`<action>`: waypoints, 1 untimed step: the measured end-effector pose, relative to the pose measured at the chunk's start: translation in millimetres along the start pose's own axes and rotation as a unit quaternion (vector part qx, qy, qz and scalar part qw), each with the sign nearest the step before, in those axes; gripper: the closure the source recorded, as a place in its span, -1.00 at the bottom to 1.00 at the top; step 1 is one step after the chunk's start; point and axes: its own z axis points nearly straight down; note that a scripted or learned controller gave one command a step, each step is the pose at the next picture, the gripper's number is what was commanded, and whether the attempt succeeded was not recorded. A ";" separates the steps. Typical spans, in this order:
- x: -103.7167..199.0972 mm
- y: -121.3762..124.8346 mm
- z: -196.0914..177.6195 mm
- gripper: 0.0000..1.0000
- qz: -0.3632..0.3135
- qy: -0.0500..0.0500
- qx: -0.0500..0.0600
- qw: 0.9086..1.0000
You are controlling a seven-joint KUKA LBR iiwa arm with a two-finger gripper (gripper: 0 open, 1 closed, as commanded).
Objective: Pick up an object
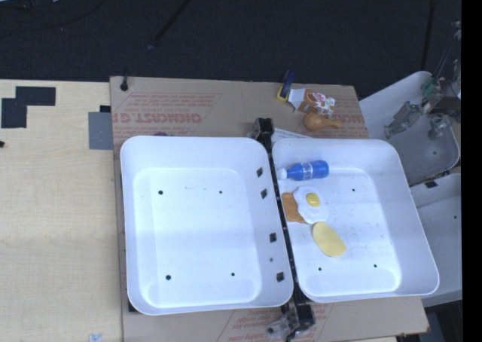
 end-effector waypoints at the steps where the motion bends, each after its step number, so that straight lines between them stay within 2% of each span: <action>1: 43.9 21.6 92.8 -1.00 0.000 0.005 0.010 1.000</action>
